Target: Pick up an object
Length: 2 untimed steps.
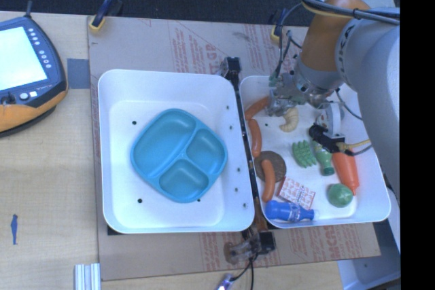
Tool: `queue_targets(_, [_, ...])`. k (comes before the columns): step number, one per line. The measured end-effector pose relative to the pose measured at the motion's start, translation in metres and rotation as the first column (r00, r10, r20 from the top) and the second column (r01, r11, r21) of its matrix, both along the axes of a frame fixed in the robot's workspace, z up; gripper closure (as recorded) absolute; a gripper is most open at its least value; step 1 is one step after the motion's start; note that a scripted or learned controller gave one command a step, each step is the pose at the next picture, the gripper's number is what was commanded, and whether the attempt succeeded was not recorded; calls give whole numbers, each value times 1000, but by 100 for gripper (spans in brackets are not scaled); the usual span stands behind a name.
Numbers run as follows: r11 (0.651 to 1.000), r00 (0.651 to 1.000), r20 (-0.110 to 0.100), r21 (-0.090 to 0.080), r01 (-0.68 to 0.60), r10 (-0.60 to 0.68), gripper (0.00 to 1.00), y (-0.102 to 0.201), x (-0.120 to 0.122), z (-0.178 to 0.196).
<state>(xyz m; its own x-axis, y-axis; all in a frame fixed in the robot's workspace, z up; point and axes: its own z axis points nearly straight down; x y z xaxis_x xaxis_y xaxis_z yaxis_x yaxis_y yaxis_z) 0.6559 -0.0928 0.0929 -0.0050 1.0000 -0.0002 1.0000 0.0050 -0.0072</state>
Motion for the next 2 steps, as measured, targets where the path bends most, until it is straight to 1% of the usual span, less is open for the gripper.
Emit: queue_targets(2, [1000,1000,0,0,0,0,0,0,0,0])
